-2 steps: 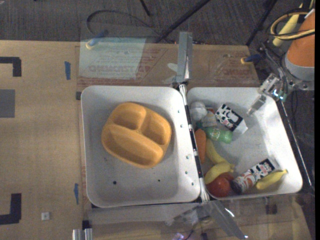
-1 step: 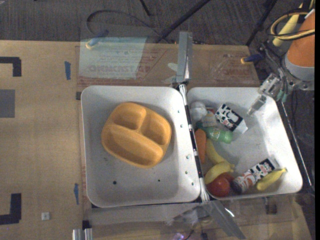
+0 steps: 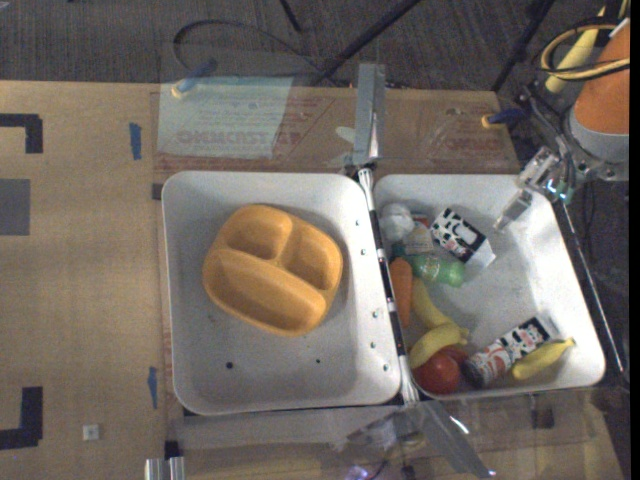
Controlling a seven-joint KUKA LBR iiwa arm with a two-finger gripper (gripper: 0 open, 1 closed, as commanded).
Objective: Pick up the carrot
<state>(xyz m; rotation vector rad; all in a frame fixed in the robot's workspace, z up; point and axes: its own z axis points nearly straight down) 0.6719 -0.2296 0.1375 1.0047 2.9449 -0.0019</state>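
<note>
The pincer [image 3: 527, 192] hangs over the upper right corner of the right bin [image 3: 545, 268], below the arm's orange band at the picture's right edge. Its two fingers [image 3: 512, 211] look slightly spread with a narrow gap between them; nothing sits in that gap, and the tips touch none of the objects. The carrot [image 3: 402, 286] lies well apart from it, along the left wall of the right bin, running lengthwise beside the divider between the bins. A green bottle [image 3: 438, 269] lies just to the carrot's right, a banana [image 3: 430, 308] below that, and a red tomato [image 3: 437, 372] near the bin's lower left corner. A cow-patterned carton [image 3: 461, 236] rests between the carrot and the pincer. The left bin [image 3: 190, 348] holds an orange divided plate [image 3: 272, 266].
</note>
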